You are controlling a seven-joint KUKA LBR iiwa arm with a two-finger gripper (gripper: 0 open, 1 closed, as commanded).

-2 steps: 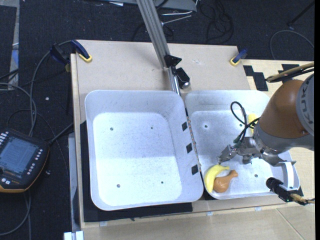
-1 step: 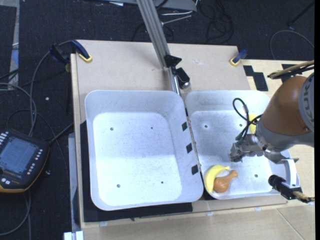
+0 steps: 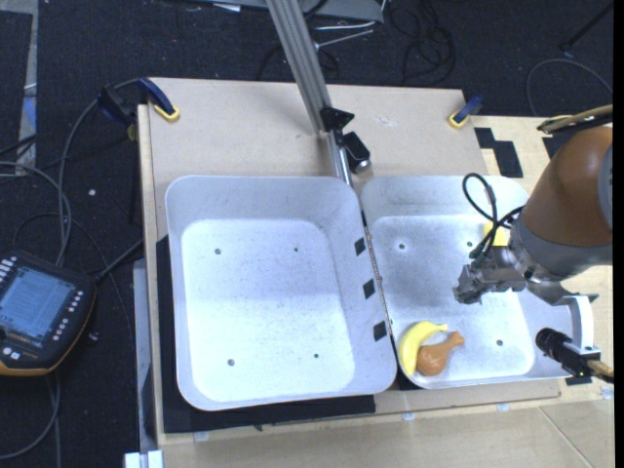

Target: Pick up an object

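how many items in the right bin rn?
2: a yellow banana and an orange-brown drumstick-shaped item, touching at the right bin's near-left corner. The arm may hide more.

No text, label, brand, number or sign can be read here. The handheld control pendant (image 3: 37, 312) lying at the left has a lit screen, but whatever it displays is too small and blurred to make out.
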